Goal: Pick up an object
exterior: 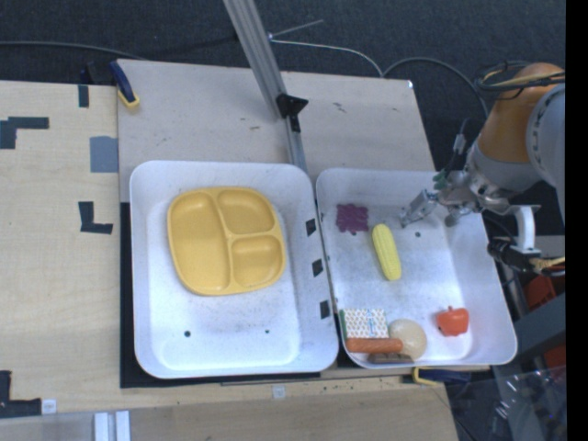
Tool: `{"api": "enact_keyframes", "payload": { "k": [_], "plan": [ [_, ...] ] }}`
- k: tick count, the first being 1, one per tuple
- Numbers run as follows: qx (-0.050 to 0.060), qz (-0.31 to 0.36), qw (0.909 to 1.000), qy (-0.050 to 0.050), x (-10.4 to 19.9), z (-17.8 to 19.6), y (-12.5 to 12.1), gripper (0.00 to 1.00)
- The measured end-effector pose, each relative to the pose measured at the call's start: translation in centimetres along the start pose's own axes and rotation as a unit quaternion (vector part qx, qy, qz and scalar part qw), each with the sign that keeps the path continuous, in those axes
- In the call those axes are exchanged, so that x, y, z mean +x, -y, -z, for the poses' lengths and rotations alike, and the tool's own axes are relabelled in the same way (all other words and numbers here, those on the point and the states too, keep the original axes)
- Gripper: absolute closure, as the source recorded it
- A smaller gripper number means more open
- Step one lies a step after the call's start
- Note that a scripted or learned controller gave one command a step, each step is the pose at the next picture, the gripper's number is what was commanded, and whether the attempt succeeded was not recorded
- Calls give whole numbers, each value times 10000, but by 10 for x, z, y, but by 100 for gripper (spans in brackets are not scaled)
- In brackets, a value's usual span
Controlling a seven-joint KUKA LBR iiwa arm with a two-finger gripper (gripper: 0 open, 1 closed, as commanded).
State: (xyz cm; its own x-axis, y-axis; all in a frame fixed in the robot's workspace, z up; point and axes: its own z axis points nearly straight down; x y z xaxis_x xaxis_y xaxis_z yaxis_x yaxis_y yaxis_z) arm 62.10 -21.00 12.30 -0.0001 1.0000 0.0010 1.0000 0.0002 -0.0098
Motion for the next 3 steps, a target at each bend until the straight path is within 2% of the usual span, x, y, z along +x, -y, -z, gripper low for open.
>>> {"api": "enact_keyframes", "payload": {
  "k": [1,2,3],
  "plan": [
    [-29,16,10000,9,1,-37,-12,0],
    [-29,20,10000,-8,72,-35,45,0],
    [-91,3,10000,32,8,6,-27,0]
  ]
}}
